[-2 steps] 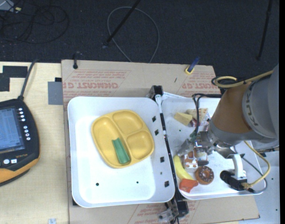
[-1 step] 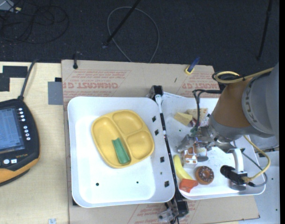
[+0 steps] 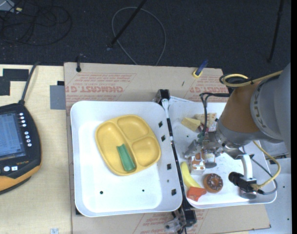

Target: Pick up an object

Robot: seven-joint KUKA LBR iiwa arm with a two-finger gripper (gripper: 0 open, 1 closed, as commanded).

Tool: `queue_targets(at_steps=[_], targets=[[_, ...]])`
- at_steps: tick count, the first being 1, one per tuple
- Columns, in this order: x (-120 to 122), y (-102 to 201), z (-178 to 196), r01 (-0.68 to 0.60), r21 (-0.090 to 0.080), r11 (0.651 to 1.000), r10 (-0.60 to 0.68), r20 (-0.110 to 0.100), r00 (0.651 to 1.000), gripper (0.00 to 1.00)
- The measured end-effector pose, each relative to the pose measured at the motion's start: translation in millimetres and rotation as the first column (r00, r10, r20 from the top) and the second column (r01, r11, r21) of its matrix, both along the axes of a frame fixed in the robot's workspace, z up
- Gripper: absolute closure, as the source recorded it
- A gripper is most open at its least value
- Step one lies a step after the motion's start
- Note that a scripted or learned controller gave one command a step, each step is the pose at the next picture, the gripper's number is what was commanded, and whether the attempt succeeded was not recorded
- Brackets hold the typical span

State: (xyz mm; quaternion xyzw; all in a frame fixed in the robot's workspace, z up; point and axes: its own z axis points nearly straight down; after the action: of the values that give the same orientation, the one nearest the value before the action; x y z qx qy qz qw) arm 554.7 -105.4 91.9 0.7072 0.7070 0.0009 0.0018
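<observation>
Over the right bin, the gripper hangs low above a banana, a donut and a cheese wedge; its grip state is unclear.

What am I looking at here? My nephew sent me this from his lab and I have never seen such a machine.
This is one picture from a camera fixed above a workbench, looking down at a slant. The big grey and orange shape on the right is a robot arm. Its gripper reaches down into the right white bin, among small toys: a banana, a chocolate doughnut, a red piece and a pale wedge. I cannot tell whether it holds anything. The left white bin holds a yellow divided plate with a green piece on it. At far left lies the arm's handheld control pad.
</observation>
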Motion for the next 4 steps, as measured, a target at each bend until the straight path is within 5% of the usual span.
queue_targets(at_steps=[2, 3, 4], targets=[[2, 1, 0, 0.0, -0.001, 1.0, 0.0, 0.0, 1.0, 0.0], [2, 0, 8, 0.001, 0.0, 1.0, -0.001, -0.003, 1.0, 1.0], [0, 70, 98, -0.008, 0.004, 1.0, 0.008, -0.003, 1.0, 1.0]])
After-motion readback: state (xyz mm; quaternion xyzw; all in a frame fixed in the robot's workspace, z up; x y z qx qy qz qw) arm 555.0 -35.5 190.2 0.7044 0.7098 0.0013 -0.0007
